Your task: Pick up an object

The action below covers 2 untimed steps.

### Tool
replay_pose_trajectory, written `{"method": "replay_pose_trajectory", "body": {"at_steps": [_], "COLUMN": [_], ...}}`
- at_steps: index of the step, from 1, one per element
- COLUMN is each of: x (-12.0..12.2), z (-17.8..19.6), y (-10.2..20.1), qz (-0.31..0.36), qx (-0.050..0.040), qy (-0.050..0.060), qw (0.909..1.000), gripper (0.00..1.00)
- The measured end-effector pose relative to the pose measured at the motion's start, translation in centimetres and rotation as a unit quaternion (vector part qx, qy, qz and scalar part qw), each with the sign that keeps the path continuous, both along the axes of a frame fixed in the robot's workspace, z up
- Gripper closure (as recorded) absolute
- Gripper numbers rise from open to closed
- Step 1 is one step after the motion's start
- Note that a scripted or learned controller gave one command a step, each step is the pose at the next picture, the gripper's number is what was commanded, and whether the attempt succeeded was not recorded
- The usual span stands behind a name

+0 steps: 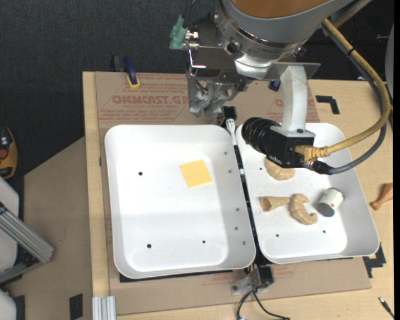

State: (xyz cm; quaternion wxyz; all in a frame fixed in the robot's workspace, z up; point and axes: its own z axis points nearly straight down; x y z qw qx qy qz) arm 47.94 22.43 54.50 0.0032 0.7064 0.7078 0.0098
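Frankly, the end effector [212,100] is hard to read: it sits at the top centre of the frame, just above the far rim of the left bin [125,187], a tangle of grey metal under the arm's [275,19] big round body, and I cannot tell whether it is open or closed, nor whether anything is in it. The arm itself is cut off by the top edge. A black cylindrical unit [275,142] with a tan hose [356,139] hangs over the upper part of the right bin [350,244] and partly covers a beige piece [280,172] beneath it.

Two white bins lie side by side on a brown board [156,94] printed with red lettering; that board rests on the surface, with dark carpet [50,50] across the upper left. A blue and yellow clamp [130,70] grips the board's far edge.

Counting things: one yellow square [196,173] lies alone near the middle of the left bin. In the right bin I count four: the half-hidden beige piece, a small tan cone-like piece [274,202], a curved beige piece [302,210] just beside it, and a white and grey cylinder [329,201] near the right side.
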Motion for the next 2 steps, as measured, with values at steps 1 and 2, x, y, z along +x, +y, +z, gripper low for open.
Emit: {"method": "replay_pose_trajectory", "body": {"at_steps": [1, 2], "x": [-0.2, -0.2], "z": [-14.5, -22.8], "y": [0.0, 0.0], "qz": [-0.002, -0.002], "qx": [-0.008, -0.0073], "qy": [0.016, 0.015], "qw": [0.9998, 0.9999], "gripper": [1.0, 1.0]}}
